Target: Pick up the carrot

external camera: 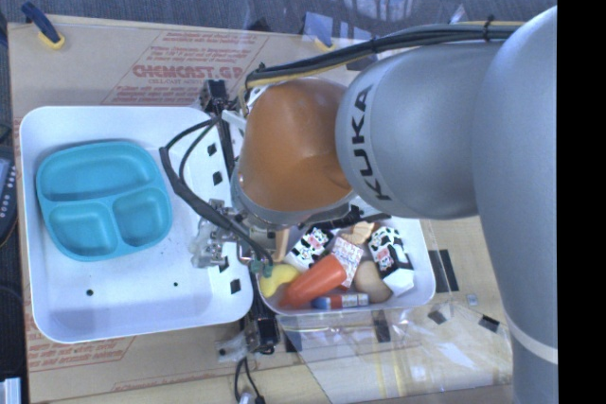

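Camera view shows the carrot (315,281) lying in the right bin (424,284) among toys, beneath the arm (417,132). Whether the jaws are spread or pressed together, I cannot tell. They should probably straddle its orange middle, avoiding neighbours.

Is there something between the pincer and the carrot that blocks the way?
Nothing visible lies on the carrot; its top is bare. It rests in the right bin, crowded by a yellow item at its left end and cow-patterned cartons just behind. The pincer sits left of it, near the bins' shared edge.
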You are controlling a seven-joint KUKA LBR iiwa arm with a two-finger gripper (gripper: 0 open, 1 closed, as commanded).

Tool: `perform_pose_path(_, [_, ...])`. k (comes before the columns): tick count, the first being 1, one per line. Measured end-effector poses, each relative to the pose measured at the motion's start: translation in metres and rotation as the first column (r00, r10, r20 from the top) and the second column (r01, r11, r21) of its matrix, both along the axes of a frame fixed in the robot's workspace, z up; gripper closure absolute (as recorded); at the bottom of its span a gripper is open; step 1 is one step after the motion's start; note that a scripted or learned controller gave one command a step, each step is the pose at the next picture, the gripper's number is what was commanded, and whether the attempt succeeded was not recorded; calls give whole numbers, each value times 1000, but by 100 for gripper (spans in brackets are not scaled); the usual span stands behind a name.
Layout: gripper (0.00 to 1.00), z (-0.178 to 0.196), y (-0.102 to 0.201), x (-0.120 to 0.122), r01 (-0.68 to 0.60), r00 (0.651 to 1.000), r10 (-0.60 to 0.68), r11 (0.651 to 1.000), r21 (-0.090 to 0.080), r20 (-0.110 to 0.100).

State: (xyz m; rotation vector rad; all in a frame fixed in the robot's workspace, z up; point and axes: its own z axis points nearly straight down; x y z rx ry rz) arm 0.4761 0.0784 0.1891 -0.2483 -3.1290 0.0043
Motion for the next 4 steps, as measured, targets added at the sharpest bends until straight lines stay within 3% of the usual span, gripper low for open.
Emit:
perform_pose_path(1, [100,104,-32,3,112,994,-112,994,3,14])
perform_pose_path(2, [100,19,-72,11,-444,896,444,896,3,1])
perform_pose_path(3, [100,88,-72,14,-685,729,685,729,-3,8])
perform_pose_path(4, [100,15,-54,17,-508,862,508,862,4,0])
